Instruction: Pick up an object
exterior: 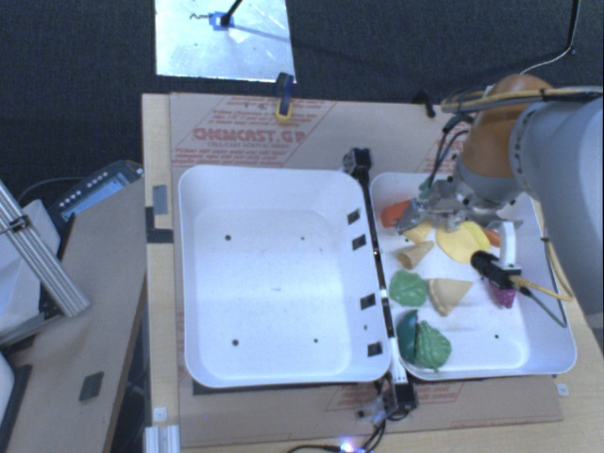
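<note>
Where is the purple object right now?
In the camera view, the purple object lies in the right bin, near its right wall, right of the tan wedge and below the yellow piece.

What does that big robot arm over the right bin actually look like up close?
The arm is a thick, rounded grey tube with an orange band above the wrist. Thin cables run along it. Its gripper is a small metal-grey block low over the right bin.
</note>
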Tool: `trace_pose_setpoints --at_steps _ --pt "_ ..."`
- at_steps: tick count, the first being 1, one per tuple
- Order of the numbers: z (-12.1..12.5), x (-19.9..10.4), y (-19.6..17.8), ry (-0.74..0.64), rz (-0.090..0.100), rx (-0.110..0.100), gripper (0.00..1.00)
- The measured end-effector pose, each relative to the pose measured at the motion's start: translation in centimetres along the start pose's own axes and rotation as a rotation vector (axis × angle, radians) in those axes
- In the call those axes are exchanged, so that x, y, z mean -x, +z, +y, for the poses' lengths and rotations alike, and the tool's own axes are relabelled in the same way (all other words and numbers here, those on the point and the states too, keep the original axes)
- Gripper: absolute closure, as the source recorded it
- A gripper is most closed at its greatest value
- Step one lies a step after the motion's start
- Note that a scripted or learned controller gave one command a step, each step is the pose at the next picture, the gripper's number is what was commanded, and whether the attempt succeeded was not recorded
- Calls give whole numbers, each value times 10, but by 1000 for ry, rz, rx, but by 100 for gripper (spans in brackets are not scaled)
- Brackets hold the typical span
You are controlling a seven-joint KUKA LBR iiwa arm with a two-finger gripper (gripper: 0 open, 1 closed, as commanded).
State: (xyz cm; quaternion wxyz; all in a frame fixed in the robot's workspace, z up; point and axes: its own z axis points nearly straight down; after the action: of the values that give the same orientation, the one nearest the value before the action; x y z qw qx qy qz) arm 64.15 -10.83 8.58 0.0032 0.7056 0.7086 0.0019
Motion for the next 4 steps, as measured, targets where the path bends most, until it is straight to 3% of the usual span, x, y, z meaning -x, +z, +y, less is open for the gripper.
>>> trace_pose_setpoints --at_steps 1,2,3,4 --pt "-82 8 2 6 2 -12 0" --pt "-78 7 -10 2 1 -4 100" --pt "-54 -46 -105 -6 3 4 100" --pt "-2 -124 -175 -9 5 6 100"
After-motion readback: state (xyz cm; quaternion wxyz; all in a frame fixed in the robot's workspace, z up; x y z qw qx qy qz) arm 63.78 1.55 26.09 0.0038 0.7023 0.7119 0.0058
